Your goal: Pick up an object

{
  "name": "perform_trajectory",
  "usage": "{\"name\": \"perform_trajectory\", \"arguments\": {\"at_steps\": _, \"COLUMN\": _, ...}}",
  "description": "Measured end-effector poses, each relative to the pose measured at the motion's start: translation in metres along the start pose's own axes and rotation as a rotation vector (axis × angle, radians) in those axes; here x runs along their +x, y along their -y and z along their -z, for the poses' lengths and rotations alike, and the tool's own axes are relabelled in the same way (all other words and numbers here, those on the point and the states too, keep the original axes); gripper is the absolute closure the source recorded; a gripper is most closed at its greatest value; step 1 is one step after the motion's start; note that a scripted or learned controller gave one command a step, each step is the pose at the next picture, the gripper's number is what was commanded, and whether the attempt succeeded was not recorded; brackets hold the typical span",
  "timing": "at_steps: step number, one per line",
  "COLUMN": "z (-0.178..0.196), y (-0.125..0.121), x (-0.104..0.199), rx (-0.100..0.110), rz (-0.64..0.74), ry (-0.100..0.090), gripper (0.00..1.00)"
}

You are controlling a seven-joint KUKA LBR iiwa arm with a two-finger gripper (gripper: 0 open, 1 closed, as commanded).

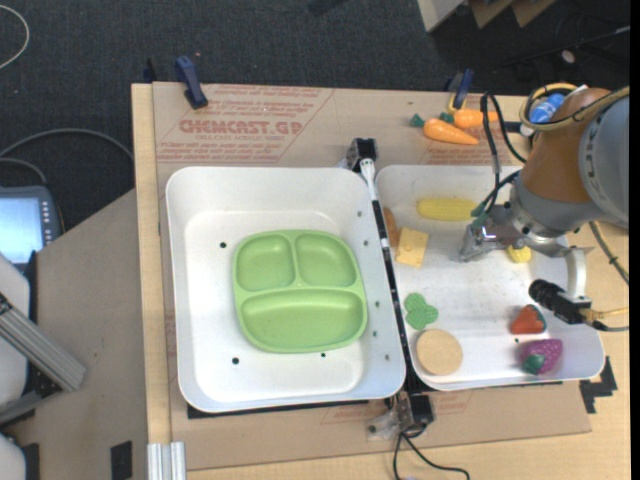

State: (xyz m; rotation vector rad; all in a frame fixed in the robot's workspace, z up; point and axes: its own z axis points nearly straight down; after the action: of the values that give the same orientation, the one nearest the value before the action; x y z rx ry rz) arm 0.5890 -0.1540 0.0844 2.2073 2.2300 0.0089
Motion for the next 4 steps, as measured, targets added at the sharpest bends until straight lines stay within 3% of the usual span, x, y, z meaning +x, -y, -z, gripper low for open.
{"name": "perform_trajectory", "arguments": {"at_steps": 1, "z": 0.000, "y": 0.004, "x": -0.006, "rx": 0.006, "rz": -0.009, "ry": 0.002, "gripper": 0.00}}
{"name": "perform_trajectory", "arguments": {"at_steps": 2, "z": -0.003, "y": -0.073, "x": -0.006, "rx": 0.042, "rz": 0.001, "ry": 0.000, "gripper": 0.00}}
{"name": "perform_trajectory", "arguments": {"at_steps": 3, "z": 0.101, "y": -0.079, "x": -0.074, "rx": -0.005, "rz": -0.014, "ry": 0.009, "gripper": 0.00}}
{"name": "perform_trajectory", "arguments": {"at_steps": 4, "z": -0.003, "y": -0.036, "x": -0.064, "rx": 0.009, "rz": -0.008, "ry": -0.012, "gripper": 0.00}}
